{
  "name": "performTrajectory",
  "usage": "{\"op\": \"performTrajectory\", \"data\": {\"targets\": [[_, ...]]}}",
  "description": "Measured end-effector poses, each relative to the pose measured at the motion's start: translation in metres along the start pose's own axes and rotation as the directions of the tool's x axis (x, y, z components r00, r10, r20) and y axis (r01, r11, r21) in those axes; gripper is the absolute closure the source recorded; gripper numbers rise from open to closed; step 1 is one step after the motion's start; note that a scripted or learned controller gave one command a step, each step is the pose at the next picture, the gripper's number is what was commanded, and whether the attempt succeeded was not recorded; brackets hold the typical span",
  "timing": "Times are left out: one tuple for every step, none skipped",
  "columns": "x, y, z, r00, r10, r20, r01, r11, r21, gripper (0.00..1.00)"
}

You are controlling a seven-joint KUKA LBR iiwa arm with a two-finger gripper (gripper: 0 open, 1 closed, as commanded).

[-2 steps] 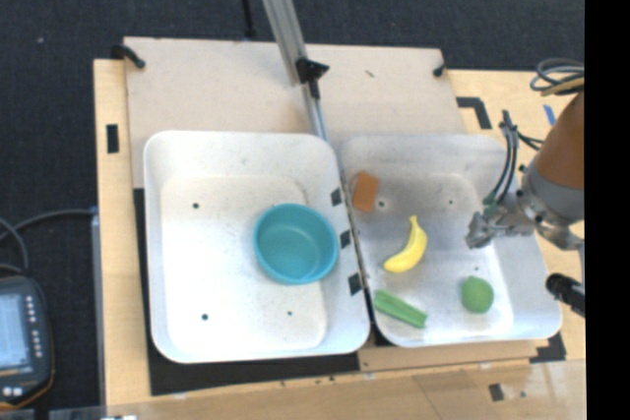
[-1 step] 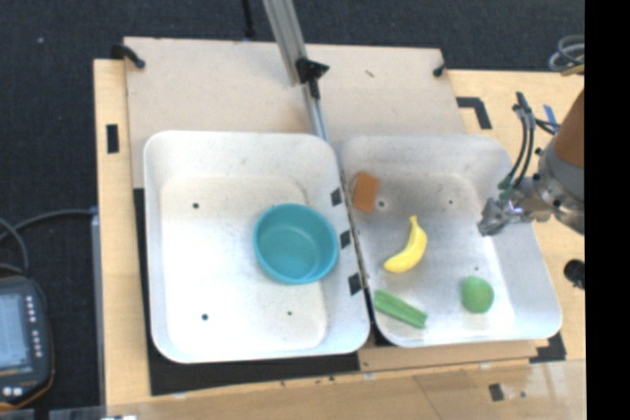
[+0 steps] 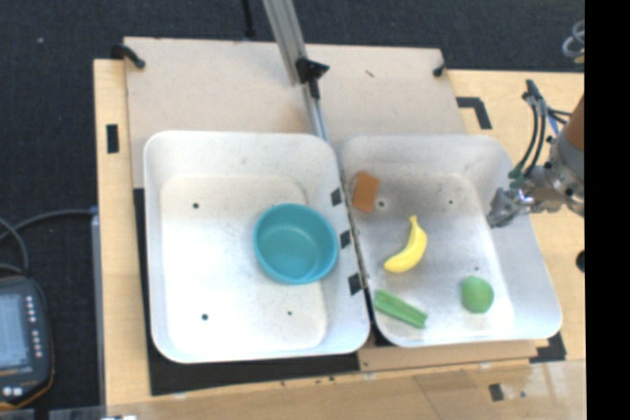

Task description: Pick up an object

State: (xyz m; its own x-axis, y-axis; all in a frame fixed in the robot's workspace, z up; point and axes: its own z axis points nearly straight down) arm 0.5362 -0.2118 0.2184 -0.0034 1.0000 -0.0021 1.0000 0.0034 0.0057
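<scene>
The left bin (image 3: 177,211) holds a blue bowl (image 3: 295,243), too wide for a two-finger pinch, so a try there likely slips off its rim. In the right bin (image 3: 512,270), a brown block (image 3: 365,192) sits far-left against the wall, a banana (image 3: 408,247) mid-bin, a green stick (image 3: 400,308) and lime (image 3: 476,294) near. The gripper (image 3: 504,208) hangs over the right rim, its state impossible to tell; dropping there it would hit the wall, and the round lime could roll away.

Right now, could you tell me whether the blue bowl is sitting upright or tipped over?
Upright. The blue bowl in the left bin shows its round rim and inner bottom facing up toward the camera.
</scene>
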Motion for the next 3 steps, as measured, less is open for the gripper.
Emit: {"op": "performTrajectory", "data": {"targets": [[0.05,0.006,0.005,1.0,-0.003,-0.002,0.003,1.0,0.003,1.0],[0.102,0.011,0.008,1.0,-0.004,-0.003,0.004,1.0,0.004,1.0],[0.145,0.017,0.001,1.0,-0.004,-0.003,0.004,1.0,0.002,1.0]]}}
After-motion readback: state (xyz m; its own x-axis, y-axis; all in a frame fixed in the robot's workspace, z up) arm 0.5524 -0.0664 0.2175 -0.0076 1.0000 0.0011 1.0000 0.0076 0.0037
